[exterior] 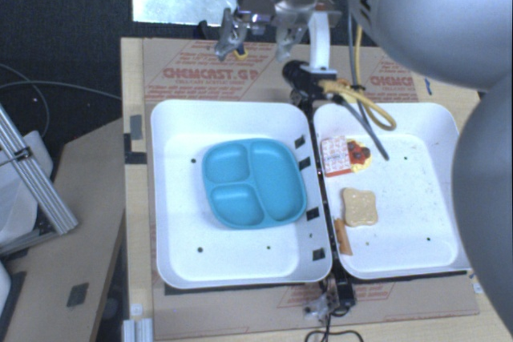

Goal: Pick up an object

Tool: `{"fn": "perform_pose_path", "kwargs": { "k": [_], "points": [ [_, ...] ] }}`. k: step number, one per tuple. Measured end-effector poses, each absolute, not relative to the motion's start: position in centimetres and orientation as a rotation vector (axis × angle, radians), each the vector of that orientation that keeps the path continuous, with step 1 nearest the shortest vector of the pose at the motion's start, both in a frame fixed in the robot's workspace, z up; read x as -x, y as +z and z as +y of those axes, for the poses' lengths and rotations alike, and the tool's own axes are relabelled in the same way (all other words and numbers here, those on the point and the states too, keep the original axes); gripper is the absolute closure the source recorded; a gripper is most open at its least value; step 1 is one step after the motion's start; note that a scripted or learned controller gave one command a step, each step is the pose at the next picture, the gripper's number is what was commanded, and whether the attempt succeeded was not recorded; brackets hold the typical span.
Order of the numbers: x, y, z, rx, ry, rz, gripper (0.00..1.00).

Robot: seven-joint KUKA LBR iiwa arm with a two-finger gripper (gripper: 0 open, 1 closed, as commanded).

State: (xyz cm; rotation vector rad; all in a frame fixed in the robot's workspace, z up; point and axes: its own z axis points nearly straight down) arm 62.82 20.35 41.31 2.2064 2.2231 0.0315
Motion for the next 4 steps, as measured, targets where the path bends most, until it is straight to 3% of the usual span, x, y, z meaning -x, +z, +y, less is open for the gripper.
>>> {"fn": "perform_pose_path", "kwargs": {
  "k": [1,2,3,4],
  "points": [
    [-62.8,41.3,20.2,-2.207,0.010,2.231,1.00],
    [-62.8,41.2,20.2,-2.206,0.008,2.232,0.00],
    [-62.9,42.4,20.2,-2.198,0.014,2.236,1.00],
    [-55.9,42.0,23.7,-2.214,0.001,2.232,1.00]
  ]
}}
